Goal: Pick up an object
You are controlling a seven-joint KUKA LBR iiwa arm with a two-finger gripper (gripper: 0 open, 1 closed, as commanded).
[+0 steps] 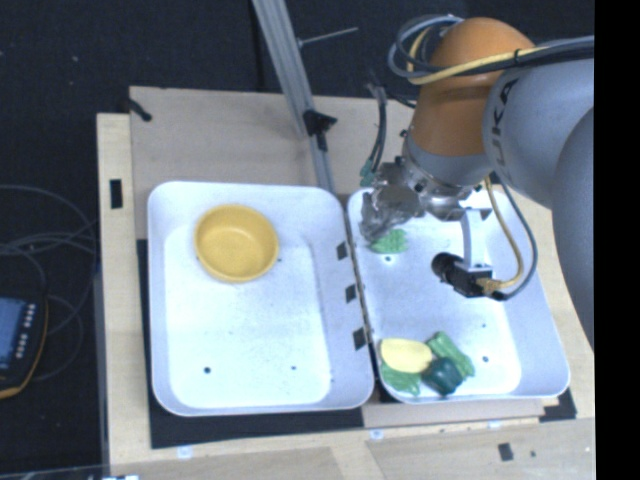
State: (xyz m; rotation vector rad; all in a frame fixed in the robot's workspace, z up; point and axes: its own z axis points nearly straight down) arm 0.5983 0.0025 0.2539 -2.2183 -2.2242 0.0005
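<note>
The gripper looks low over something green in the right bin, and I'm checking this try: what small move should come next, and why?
Probably a short drop straight down. The gripper hangs at the far left corner of the right bin, directly above a light green piece that lies on the floor. Nothing shows between its fingers yet, and the piece lies close to the bin's left wall, so sideways moves seem risky.

Two white bins (245, 393) hold one yellow bowl (237, 242), one yellow piece (402, 354), two green pieces (446, 366) and one pale green piece (389, 240).
</note>
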